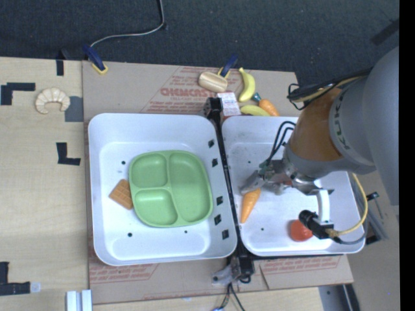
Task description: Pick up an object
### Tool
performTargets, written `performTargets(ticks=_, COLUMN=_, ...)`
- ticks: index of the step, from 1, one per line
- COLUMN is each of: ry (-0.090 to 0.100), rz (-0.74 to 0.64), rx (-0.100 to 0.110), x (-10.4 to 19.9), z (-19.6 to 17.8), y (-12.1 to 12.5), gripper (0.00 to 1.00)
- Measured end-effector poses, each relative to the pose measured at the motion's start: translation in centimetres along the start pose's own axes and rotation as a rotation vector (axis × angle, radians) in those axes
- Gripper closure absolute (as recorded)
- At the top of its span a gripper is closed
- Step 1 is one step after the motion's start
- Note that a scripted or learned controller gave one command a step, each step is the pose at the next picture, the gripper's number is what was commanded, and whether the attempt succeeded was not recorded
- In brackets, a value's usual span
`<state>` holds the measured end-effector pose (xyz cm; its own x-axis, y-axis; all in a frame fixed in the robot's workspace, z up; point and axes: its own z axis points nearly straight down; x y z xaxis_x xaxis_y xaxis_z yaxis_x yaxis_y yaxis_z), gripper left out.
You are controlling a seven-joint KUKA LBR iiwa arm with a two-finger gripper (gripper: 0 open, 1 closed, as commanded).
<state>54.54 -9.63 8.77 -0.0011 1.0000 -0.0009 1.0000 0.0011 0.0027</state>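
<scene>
Reaching into the right bin [337, 248] from the right of the frame, the gripper [258, 185] hung low just above the top end of the orange carrot [249, 205], which lay tilted against that bin's left wall at lower centre; whether the fingers were wide or narrow could not be told, and nothing showed between them. To do the pick well, the jaws would likely need to straddle the carrot across its thick end, since its tapered, smooth plastic-looking body could slide out of a pinch nearer the tip. A round, glossy red tomato-like piece [299, 230] sat near the lower right. In the left bin [104, 193] a matte green divided plate [171, 188] partly covered a flat tan cracker-like piece [121, 193]
</scene>
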Motion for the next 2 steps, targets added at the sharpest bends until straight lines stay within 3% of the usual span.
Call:
performTargets(ticks=1, ry=-0.001, rz=0.000, rx=0.000, x=0.0, z=-1.0, y=0.0, gripper=1.00)
performTargets(ticks=2, ry=0.001, rz=-0.001, rx=0.002, x=5.0, z=-9.7, y=1.7, gripper=1.00)
